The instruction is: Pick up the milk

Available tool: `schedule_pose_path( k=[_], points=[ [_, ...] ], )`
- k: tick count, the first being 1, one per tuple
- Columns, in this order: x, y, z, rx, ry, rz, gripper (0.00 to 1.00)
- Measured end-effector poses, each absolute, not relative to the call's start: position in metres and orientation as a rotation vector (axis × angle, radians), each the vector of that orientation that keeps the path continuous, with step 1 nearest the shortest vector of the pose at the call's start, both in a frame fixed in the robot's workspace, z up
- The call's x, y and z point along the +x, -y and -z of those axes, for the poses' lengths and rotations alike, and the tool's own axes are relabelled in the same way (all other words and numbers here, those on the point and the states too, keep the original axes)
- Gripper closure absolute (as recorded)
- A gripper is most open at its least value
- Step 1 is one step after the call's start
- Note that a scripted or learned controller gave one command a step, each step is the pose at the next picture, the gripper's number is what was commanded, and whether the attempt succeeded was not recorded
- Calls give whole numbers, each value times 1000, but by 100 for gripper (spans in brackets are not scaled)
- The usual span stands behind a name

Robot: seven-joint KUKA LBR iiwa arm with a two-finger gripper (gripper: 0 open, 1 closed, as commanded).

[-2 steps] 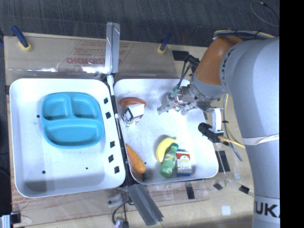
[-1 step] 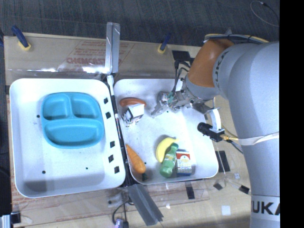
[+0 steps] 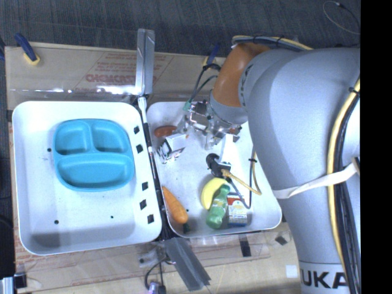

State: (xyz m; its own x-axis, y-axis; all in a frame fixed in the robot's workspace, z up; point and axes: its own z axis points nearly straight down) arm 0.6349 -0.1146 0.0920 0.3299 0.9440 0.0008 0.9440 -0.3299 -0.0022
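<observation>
Grey arm (image 3: 306, 133) over right bin (image 3: 184, 182); end effector (image 3: 205, 127), finger state indiscernible, beside milk (image 3: 173, 146); banana (image 3: 211, 192), carrot (image 3: 176, 207) nearby.

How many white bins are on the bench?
2. The left bin holds a blue divided plate; the right bin sits beside it, under the arm.

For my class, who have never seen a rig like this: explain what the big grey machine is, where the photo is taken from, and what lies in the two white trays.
One camera above the bench looks down at a slant. The grey machine is a robot arm reaching in from the right. Its gripper hangs over the right bin; what it holds cannot be told. That bin holds a banana, a carrot, a green bottle and a small carton, perhaps the milk. The left bin holds a blue divided plate.
</observation>
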Motion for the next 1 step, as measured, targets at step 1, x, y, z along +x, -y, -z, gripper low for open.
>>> schedule_pose_path(
  k=[1],
  points=[
    [556,196,-199,-2393,2033,-2,0]
  ],
)
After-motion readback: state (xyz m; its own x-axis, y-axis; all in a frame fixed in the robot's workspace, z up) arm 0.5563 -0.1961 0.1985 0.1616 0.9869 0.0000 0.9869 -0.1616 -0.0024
